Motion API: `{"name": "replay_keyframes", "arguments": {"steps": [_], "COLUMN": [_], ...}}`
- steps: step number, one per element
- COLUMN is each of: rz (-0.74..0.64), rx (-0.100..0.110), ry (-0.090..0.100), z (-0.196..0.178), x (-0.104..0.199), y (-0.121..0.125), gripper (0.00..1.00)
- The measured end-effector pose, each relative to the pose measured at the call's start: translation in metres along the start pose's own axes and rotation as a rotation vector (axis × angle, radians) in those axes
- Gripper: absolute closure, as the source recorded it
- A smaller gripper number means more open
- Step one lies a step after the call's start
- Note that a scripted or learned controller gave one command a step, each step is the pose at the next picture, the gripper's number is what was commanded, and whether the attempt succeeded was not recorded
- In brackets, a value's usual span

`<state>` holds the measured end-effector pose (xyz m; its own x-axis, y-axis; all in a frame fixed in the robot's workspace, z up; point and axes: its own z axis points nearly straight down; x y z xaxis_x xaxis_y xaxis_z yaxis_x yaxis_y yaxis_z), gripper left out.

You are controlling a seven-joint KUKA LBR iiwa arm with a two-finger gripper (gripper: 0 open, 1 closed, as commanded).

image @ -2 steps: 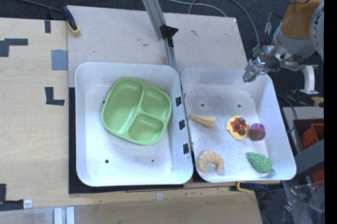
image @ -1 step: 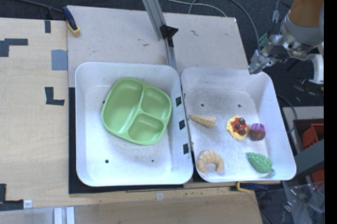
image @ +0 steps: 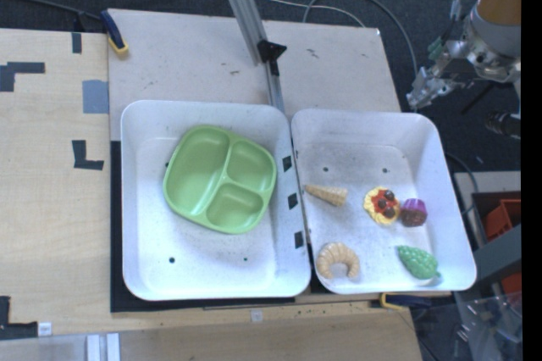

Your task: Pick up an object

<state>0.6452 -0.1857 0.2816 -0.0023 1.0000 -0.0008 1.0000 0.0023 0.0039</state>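
Five little toy foods to pick from, all lying in the right bin (image: pixel 423 139). Toy cone (image: pixel 326 195) near the left wall, about halfway down. Toy tart (image: pixel 383 205) toward the right wall, touching or almost touching the purple toy (image: pixel 413 213) beside it. Toy croissant (image: pixel 339 260) close to the near left corner. Green toy (image: pixel 417 262) by the near right corner, right up near the rim.

Nothing picked up yet. Pincer (image: pixel 428 86) just outside the far right corner of that bin, well apart from every toy. Too small and blurry to tell whether spread or pressed together.

Lots of ways to go wrong from here. Going for the tart: easy to bump the purple toy, or to grab both at once, being so close together. Going for the green toy or the croissant: might hit the bin wall first, so near the corners. Going for the cone: thin and round, likely to roll or pop out when squeezed. Coming down a bit off the mark: a pinch on air, or a toy shoved away. Pressing too low: a scrape on the bin floor.

Left bin (image: pixel 135 207) with the green plate (image: pixel 222 179) in its middle, far from the pincer. Big and flat, probably hard to pinch except at the rim.
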Motion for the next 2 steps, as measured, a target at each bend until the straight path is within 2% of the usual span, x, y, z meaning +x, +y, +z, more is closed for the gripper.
{"name": "replay_keyframes", "arguments": {"steps": [1, 2], "rz": [-0.004, -0.003], "rx": [0.007, 0.006], "ry": [0.002, 0.001], "z": [0.018, 0.024], "x": [0.056, 0.099], "y": [-0.010, -0.016], "gripper": [1.00, 1.00]}}
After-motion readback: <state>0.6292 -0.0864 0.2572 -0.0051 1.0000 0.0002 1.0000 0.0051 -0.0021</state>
